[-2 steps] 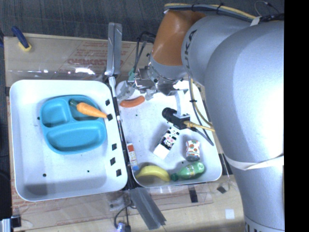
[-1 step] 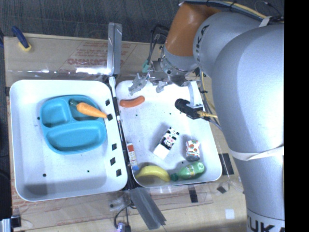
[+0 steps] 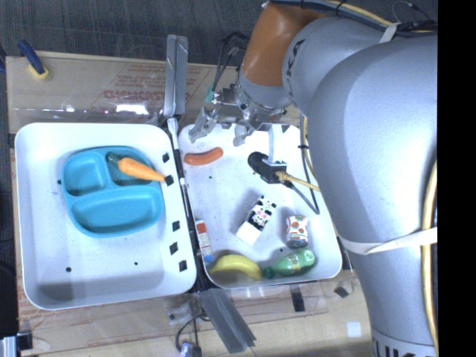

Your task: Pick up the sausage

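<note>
The wooden bench (image 3: 97, 76) bore two shallow white bins side by side — the left bin (image 3: 37, 222) and the right bin (image 3: 223, 192) — touching along a shared edge, with a blue-and-yellow object (image 3: 33, 59) near the bench's far-left corner.

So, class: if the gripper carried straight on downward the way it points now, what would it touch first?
Most likely the orange-brown sausage, which lies just below the gripper on the floor of the right white bin. The open fingers hang above it, though from this slanted view the height between them is hard to judge.
</note>
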`<state>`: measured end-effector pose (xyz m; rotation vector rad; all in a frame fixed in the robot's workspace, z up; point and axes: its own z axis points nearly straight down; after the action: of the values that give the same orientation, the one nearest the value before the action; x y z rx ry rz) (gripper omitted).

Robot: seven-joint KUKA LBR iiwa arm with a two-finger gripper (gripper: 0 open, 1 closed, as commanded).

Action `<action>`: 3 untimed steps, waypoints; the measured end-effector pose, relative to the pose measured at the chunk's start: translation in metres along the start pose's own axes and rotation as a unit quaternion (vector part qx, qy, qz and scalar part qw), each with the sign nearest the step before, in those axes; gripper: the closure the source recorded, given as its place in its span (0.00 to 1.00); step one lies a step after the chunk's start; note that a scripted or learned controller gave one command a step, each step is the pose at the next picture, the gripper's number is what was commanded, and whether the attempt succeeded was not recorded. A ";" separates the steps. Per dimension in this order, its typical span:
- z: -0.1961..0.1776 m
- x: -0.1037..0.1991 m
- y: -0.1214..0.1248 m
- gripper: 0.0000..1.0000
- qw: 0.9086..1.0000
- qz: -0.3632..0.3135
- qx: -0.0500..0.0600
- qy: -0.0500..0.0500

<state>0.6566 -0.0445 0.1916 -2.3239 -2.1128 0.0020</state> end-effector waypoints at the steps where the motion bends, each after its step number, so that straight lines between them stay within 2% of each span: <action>1: 0.094 -0.058 0.009 0.00 0.998 0.065 -0.004 0.001; 2: -0.001 -0.029 0.003 0.00 0.986 0.166 0.001 0.001; 3: 0.101 -0.046 0.004 0.00 0.987 0.162 0.002 0.000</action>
<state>0.6562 -0.0902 0.0910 -2.6342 -1.7059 0.0055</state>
